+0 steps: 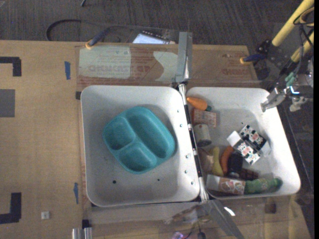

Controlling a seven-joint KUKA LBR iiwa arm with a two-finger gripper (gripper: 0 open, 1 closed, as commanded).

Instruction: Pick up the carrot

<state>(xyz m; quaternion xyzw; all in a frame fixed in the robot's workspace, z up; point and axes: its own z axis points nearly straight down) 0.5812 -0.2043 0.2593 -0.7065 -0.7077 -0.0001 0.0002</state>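
Observation:
The carrot (197, 103) is a small orange piece with a green tip. It lies in the far left corner of the right bin (281, 133), close to the divider between the two bins. My gripper (272, 100) hangs over the far right rim of that bin, well to the right of the carrot and not touching it. Nothing is visible in its grasp.
The left bin (94, 183) holds a teal divided plate (139, 139). The right bin also holds a pinkish box (205, 117), a small can (202, 133), a black-and-white patterned box (249, 142), another orange item (227, 158) and a green item (262, 184).

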